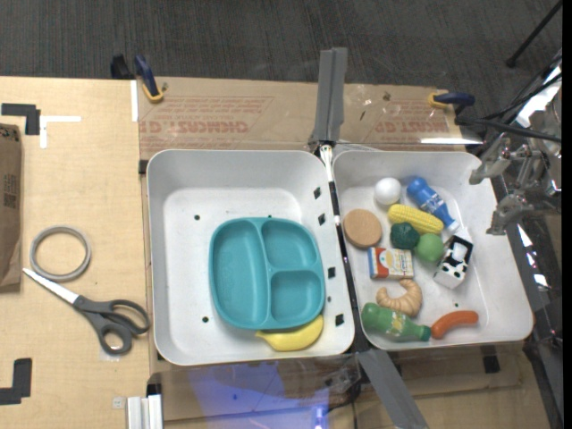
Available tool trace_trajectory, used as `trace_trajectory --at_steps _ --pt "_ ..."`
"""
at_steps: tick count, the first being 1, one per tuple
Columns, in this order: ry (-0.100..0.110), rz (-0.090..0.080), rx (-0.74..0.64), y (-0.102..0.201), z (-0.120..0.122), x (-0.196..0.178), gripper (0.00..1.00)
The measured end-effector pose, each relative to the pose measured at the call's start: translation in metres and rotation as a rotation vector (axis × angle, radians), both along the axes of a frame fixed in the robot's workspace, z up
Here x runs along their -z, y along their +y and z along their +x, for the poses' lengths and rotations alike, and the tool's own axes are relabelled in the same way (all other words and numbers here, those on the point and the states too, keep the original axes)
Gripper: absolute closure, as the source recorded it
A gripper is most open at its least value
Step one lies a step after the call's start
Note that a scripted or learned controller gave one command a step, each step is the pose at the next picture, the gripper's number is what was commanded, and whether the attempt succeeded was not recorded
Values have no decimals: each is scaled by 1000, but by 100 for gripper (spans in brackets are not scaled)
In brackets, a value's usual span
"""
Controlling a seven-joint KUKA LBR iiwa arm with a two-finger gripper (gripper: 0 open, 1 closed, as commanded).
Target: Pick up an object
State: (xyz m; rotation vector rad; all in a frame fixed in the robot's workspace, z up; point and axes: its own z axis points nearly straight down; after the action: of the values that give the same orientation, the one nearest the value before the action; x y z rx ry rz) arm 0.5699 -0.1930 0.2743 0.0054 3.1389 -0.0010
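Observation:
The right bin (506, 280) holds several toys: a white ball (387, 189), a blue bottle (429, 199), a corn cob (416, 218), a brown round cookie (363, 228), a small carton (392, 263), a black-and-white cow (454, 262), a croissant (401, 297), a green bottle (393, 323) and a red sausage (454, 322). My gripper (511, 195) hangs at the bin's right wall, to the right of the toys and touching none of them. In the left bin (174, 239) lies a teal divided plate (266, 272) with a yellow banana (291, 336) at its near edge.
Scissors (94, 311) and a tape roll (61, 251) lie on the wooden bench to the left of the bins. Blue clamps (147, 79) hold cardboard behind the bins. A grey bar (329, 96) runs back from the seam between them.

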Motion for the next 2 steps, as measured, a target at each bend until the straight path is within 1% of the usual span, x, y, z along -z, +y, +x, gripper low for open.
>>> trace_trajectory --at_steps 1,2 --pt "1 0 -203 5 11 118 0" --pt "-2 0 -193 25 -2 172 0"
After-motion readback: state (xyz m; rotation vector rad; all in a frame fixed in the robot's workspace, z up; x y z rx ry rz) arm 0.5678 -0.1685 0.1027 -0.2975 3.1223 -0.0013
